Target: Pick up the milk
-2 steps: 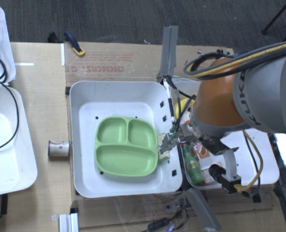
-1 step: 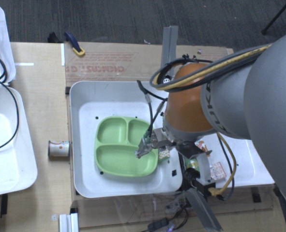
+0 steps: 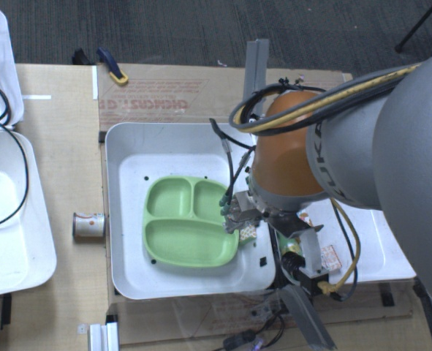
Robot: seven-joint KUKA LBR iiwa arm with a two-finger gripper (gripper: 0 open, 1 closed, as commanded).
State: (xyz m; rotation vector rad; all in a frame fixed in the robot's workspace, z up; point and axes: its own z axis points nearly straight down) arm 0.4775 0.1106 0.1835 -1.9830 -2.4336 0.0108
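My gripper [image 3: 235, 218] hangs over the right rim of a green divided plate [image 3: 186, 221], which lies in the left white bin [image 3: 128, 196]. The wrist and orange band [image 3: 289, 152] hide most of the gripper from above. A small speckled white object [image 3: 248, 234] shows just below the gripper at the plate's edge; I cannot tell whether it is held. In the right bin [image 3: 391, 262] a small white-and-red pack [image 3: 330, 257] that may be the milk lies beside a green item [image 3: 292, 247], both partly hidden by the arm.
A small can [image 3: 89, 225] lies on the bench left of the bin. A blue-and-yellow clamp [image 3: 112, 66] rests at the back. A white tub with a black cable [image 3: 4, 196] stands at the far left.
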